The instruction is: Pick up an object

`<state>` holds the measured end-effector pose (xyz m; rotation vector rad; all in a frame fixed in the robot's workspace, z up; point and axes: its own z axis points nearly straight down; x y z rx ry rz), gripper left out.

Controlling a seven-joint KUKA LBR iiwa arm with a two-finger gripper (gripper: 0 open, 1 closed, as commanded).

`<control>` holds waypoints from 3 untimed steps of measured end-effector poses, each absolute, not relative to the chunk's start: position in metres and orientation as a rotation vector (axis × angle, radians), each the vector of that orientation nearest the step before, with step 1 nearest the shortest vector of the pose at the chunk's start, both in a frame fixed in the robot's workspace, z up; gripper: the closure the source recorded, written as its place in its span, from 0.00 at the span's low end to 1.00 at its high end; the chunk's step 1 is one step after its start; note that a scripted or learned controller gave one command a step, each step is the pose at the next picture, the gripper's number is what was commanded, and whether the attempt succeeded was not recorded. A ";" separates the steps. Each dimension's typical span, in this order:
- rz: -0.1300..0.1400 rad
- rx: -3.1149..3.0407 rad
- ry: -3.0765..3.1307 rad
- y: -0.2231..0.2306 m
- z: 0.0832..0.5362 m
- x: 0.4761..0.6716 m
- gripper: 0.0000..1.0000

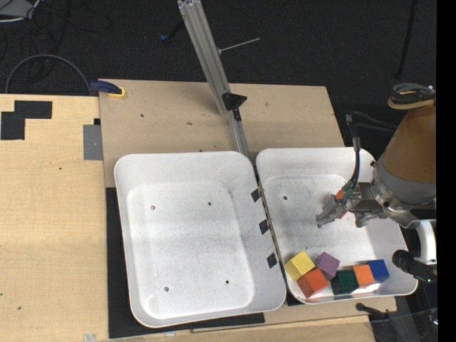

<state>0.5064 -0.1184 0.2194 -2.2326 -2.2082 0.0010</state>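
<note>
My end effector (344, 211) hangs over middle of right bin (306, 169), fingers slightly spread, nothing between them. Targets cluster at bin's near edge: yellow cube (301, 263), red cube (313, 282), purple cube (328, 263), green cube (345, 281), orange cube (364, 273), blue cube (378, 269). Purple looks freest. I'd centre above it, align fingers to faces, descend straight; neighbours risk jamming.

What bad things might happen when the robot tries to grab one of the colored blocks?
1. The blocks sit packed together in the right bin's near corner: yellow block, red block, purple block, green block, orange block, blue block. The pincer might shove neighbors instead of gripping one.
2. They lie close to the bin's rim, so the pincer could bump the wall.
3. The pincer hangs above bare floor, away from the blocks; closing there would likely catch nothing.
</note>
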 end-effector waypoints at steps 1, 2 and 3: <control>0.000 -2.235 -2.205 -0.119 0.229 0.507 1.00; 0.002 -2.216 -2.221 -0.091 0.233 0.493 1.00; 0.003 -2.220 -2.215 -0.093 0.242 0.493 1.00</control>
